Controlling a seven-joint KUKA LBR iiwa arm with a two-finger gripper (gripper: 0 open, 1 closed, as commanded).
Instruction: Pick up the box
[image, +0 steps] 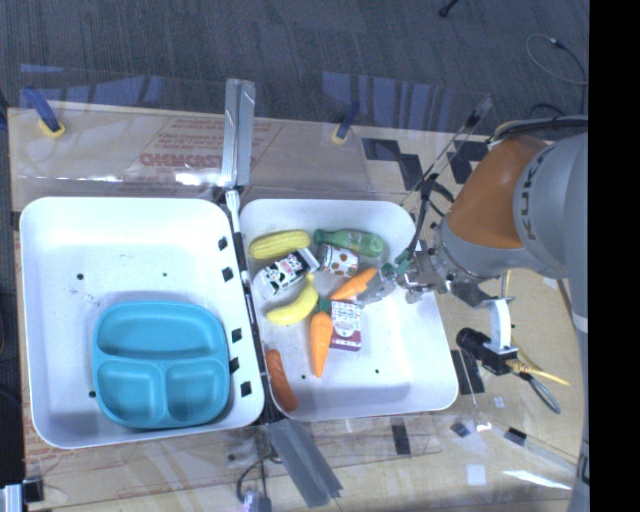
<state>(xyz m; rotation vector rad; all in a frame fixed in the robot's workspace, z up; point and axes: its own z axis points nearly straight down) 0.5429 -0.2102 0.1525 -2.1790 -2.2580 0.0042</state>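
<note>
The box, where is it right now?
In the camera view, the little red box lies in the right white bin, near its middle, just right of an orange carrot and below another carrot.

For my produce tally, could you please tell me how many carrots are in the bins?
2, both in the right bin: one carrot upright near the middle beside the red box, another slanted just above that box. Others may be hidden under the pile.
</note>
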